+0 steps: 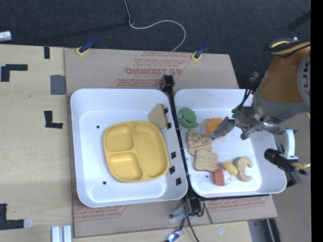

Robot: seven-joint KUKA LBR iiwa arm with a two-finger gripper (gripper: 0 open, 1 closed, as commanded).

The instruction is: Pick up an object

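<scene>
The right bin [252, 101] holds several toy foods. Among them are a green leafy piece [187, 117], an orange piece [213, 123], two waffle-like crackers [198, 141] [205, 161], a small red and yellow piece [222, 175] and a tan curved piece [244, 167]. My gripper [222, 129] reaches in from the right, low over this bin. Its tip lies right beside the orange piece and partly covers it. Nothing is visibly lifted.
In the left bin [86, 135] sits a yellow divided plate [135, 150], and a tan bread-like piece [159, 116] leans near that bin's upper right corner. The grey and orange arm [285, 87] covers the right bin's far right side.
</scene>
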